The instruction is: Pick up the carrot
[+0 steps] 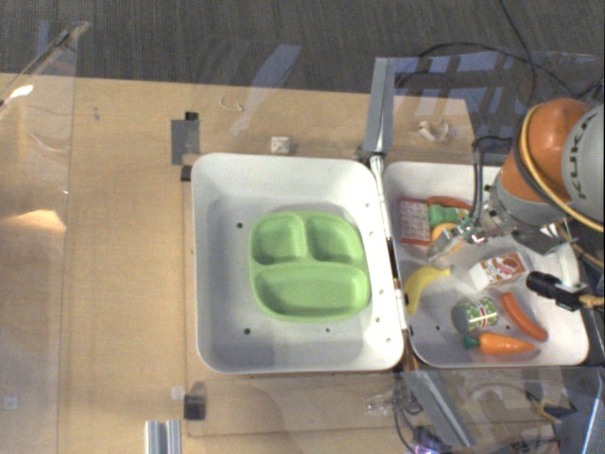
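My hand (pixel 460 237) hangs low over the far-left part of the right bin (pixel 567 357), and its metal tips are too small and blurred for me to tell whether they are apart or together. Nothing shows between them, so I judge the carrot not yet picked up; the whole grasp is left to do.

My arm (pixel 558 168) comes in from the right edge of the table (pixel 104 253), its orange band above the wrist, bent down toward the bin.

Just beside my hand lie a red-and-white packet (pixel 413 221) and a green item (pixel 442 216). Nearer the bin's left wall is a banana (pixel 422 284). The carrot (pixel 503 345) lies flat by the bin's near edge, well apart from my hand, touching a small can (pixel 476 314), with a red sausage-like piece (pixel 523 316) just to its right.

The left bin (pixel 217 348) holds a green divided plate (pixel 308 265).
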